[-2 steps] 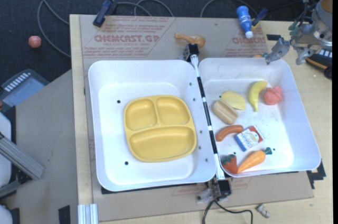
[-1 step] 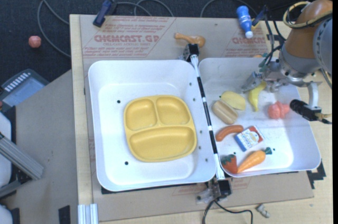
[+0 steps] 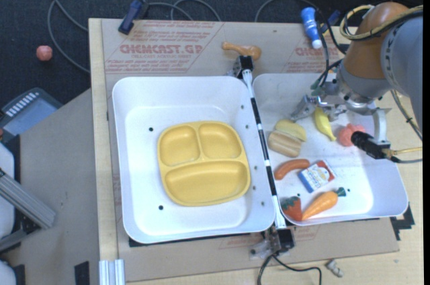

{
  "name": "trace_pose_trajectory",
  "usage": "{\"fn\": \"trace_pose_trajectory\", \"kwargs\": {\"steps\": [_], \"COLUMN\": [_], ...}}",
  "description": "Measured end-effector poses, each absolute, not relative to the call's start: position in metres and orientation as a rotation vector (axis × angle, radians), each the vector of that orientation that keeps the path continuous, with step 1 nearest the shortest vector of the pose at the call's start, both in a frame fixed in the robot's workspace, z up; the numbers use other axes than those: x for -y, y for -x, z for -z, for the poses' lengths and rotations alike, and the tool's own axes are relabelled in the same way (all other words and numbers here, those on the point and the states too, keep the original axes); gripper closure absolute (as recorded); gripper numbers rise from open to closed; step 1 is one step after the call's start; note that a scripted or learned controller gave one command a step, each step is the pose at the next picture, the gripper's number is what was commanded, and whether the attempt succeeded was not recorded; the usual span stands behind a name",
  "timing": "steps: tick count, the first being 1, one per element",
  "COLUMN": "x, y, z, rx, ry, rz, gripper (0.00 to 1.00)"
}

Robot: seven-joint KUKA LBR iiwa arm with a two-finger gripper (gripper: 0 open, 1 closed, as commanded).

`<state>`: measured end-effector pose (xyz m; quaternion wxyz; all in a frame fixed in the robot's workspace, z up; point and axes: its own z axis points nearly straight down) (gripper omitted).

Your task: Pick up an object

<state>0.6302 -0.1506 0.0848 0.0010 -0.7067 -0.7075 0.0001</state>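
1. The grey arm (image 3: 396,28) with its orange band reaches in from the right over the far part of the right bin (image 3: 386,199).
2. The pincer (image 3: 327,104) hangs low over that bin; whether it is wide or narrow cannot be told.
3. A yellow banana (image 3: 324,124) lies just below the pincer, its long axis running from far-left to near-right.
4. Left of it sits a hot dog bun (image 3: 287,137); nearer lie a red sausage (image 3: 291,168), pointing left-near to right-far, a small blue-and-white carton (image 3: 316,175) and a carrot (image 3: 321,204) with its green top to the right.
5. The left bin (image 3: 134,163) holds a yellow divided plate (image 3: 203,162).
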Motion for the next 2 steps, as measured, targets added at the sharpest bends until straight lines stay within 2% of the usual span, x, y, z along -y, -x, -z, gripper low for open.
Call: {"fn": "trace_pose_trajectory", "kwargs": {"steps": [1,2], "x": [0.15,0.084], "y": [-0.631,-0.633], "z": [-0.095,-0.186], "rx": [2.223,2.224], "ry": [2.22,2.221], "rz": [0.001,0.003], "gripper": [1.0,1.0]}}
